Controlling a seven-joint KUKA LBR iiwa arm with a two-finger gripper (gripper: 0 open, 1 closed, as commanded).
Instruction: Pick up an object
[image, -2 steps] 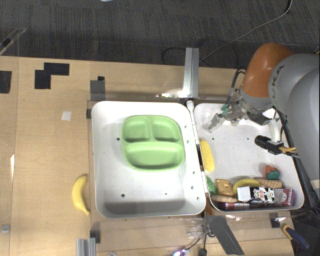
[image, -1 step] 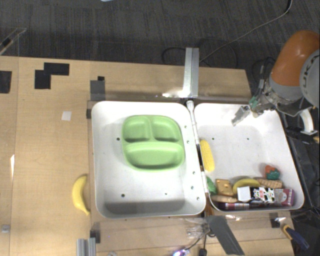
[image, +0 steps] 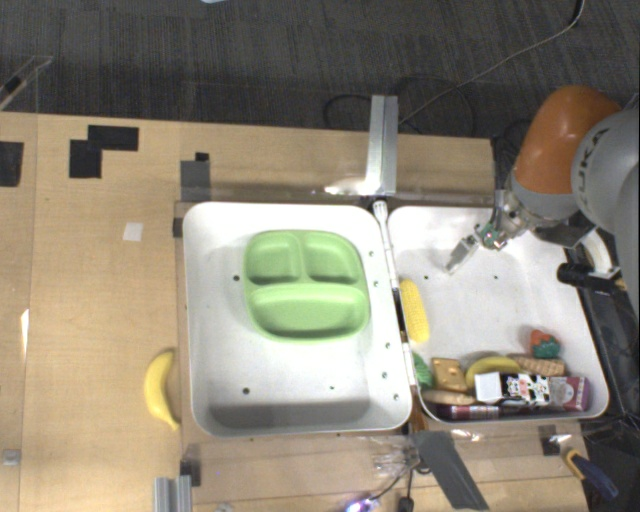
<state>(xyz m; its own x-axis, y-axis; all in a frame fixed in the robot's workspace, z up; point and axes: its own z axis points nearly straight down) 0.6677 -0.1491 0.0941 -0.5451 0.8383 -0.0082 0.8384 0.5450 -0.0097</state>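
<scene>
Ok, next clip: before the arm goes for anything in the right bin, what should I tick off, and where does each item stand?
1. Gripper carries nothing: ok, it hangs over bare bin floor.
2. Finger opening: cannot tell.
3. Targets in right bin: ok, corn cob along the left wall, pile along the near wall.
4. Easy pick: not ok, pile items overlap and the cob hugs the wall.
5. Green tray lies in the left bin: ok.
</scene>
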